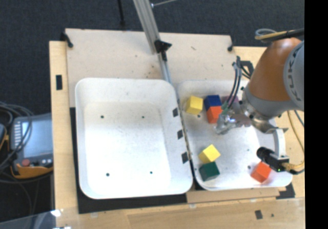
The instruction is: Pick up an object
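In the right bin (233, 184) lie several blocks. A yellow block (194, 105), a blue block (212, 101) and an orange block (213, 113) cluster at the far left. A second yellow block (209, 153) and a green block (209, 171) sit near the front left. Another orange block (261, 172) rests at the front right. My gripper (224, 124) hangs low over the bin's middle, just right of and below the far orange block. Nothing shows between its tips.
The left bin (87, 120) stands beside the right one, with a raised divider between them. A slanted metal rail (146, 13) rises behind the bins. A screen device (31, 143) sits off the bench at the left.
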You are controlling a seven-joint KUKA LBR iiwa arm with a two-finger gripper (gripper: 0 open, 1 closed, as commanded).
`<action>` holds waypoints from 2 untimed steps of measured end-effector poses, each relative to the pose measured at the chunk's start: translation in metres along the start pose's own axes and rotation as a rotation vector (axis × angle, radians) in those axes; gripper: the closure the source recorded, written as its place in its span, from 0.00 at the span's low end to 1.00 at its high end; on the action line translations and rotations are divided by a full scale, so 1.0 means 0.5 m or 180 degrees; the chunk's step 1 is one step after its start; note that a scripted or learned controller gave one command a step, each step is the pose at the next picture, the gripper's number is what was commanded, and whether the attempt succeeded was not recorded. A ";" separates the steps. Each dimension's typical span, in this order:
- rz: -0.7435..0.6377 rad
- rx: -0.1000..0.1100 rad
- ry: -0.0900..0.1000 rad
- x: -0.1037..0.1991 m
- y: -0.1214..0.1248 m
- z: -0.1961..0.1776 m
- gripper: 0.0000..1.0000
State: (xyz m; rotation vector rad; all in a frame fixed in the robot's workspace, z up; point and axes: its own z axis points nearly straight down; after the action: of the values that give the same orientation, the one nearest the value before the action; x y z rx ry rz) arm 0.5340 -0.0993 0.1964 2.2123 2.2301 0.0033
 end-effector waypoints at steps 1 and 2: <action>-0.0002 -0.0004 0.0001 0.092 0.015 -0.013 1.00; -0.0004 -0.0003 0.0004 0.210 0.049 -0.037 1.00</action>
State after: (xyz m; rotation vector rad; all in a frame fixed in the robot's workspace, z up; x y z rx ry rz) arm 0.5574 0.0058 0.2153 2.2110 2.2316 0.0057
